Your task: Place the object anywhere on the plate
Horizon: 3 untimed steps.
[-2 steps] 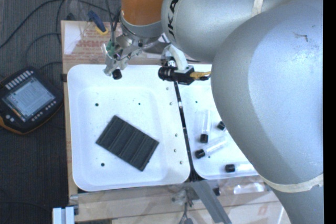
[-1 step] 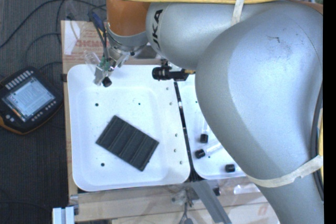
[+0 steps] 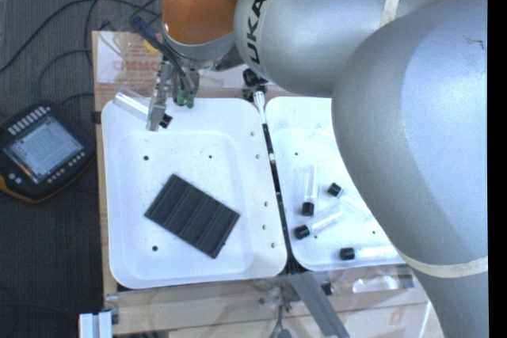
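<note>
Robot arm (image 3: 333,51), grey with an orange band, enters from three o'clock and reaches to the twelve o'clock edge of the left white bin (image 3: 119,249). Its gripper (image 3: 164,100) hangs there with a clear tube with a black cap (image 3: 141,108) clamped between the fingers, the tube lying roughly level, cap toward the bin's centre. The dark ribbed plate (image 3: 192,215) lies flat in the same bin, at about five o'clock from the gripper and well apart from it. The right bin (image 3: 297,123) holds several more capped tubes (image 3: 317,206) near its six o'clock side.

Risk, as a judgement: the tube is round and smooth, so a release from height could send it bouncing or rolling off the plate, though the ribs may help catch it. An off-centre grip could also let it slip in transit.

Much of the right bin is hidden by the arm's bulk. The fingertips are small and partly blurred, so how securely they pinch the tube is hard to judge.
</note>
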Each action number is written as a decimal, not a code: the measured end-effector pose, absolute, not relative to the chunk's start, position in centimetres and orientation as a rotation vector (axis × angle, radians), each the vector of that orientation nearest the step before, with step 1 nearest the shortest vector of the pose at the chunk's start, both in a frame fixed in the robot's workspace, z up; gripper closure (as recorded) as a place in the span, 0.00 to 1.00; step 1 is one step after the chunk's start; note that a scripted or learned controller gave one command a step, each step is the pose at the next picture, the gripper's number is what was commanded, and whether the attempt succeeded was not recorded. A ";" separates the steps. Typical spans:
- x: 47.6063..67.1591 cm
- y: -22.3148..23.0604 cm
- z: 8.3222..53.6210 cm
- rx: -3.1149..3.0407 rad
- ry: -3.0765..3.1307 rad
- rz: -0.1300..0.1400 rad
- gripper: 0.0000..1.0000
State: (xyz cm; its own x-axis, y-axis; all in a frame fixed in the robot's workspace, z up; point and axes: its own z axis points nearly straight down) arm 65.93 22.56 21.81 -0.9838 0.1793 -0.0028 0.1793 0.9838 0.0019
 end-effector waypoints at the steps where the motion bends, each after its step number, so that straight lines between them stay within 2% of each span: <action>1: 64.5 23.4 30.7 -0.211 3.131 0.003 1.00; 2: 66.9 23.3 36.6 -0.659 3.066 0.003 1.00; 3: 66.9 23.6 37.6 -0.661 3.062 0.016 1.00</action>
State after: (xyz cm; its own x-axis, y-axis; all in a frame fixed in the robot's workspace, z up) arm 66.89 23.58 37.58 -0.9109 -0.4126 -0.0108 -0.4127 0.9109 0.0080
